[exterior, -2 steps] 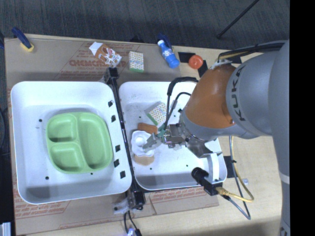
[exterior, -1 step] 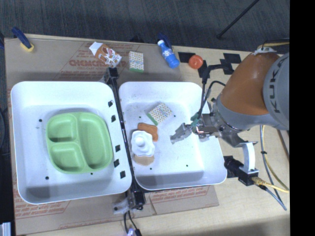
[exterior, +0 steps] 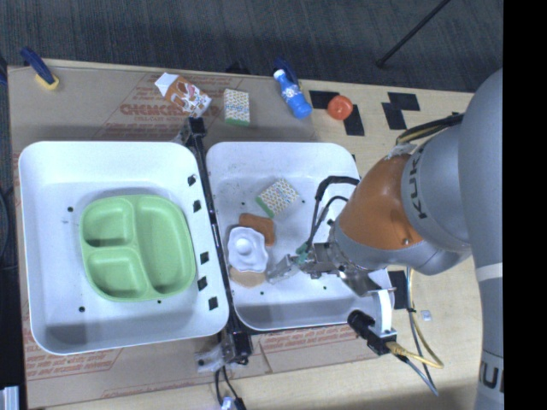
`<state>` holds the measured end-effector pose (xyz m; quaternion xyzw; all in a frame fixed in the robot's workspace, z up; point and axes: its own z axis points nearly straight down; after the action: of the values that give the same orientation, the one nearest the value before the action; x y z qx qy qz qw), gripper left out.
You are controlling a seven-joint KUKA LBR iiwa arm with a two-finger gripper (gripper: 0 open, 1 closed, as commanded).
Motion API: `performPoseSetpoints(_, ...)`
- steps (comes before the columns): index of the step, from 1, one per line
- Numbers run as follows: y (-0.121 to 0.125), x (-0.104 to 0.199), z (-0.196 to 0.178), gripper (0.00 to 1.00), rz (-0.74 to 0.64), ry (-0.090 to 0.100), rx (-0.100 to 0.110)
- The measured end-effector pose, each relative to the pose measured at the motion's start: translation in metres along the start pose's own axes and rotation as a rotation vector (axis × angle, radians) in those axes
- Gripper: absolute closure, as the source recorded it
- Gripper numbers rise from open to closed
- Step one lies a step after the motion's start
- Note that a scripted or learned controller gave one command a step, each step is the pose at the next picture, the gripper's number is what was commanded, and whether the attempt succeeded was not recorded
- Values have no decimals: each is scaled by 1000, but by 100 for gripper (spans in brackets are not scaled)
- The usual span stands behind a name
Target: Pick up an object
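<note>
In the right bin [exterior: 282, 156] lie a checkered green-and-white packet [exterior: 279, 196], a brown bread-like piece [exterior: 257, 226], and a white fried-egg toy [exterior: 244, 248] resting on a tan slice [exterior: 248, 276]. My gripper [exterior: 285, 266] reaches in from the right, low in the bin, its tip just right of the egg and tan slice. The grey arm with its orange band [exterior: 380, 216] covers the bin's right part.
The left bin [exterior: 43, 169] holds a green divided plate [exterior: 137, 246]. Behind the bins on the cardboard lie a snack packet [exterior: 182, 95], a small green box [exterior: 237, 107], a blue bottle [exterior: 293, 94] and an orange ball [exterior: 340, 106].
</note>
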<state>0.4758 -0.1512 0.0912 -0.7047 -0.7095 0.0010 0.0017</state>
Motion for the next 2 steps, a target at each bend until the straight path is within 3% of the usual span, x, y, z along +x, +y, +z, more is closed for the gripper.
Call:
performPoseSetpoints(1,7,56,0,0,-2,1,1)
performPoseSetpoints(2,8,56,-10,100,-7,0,1)
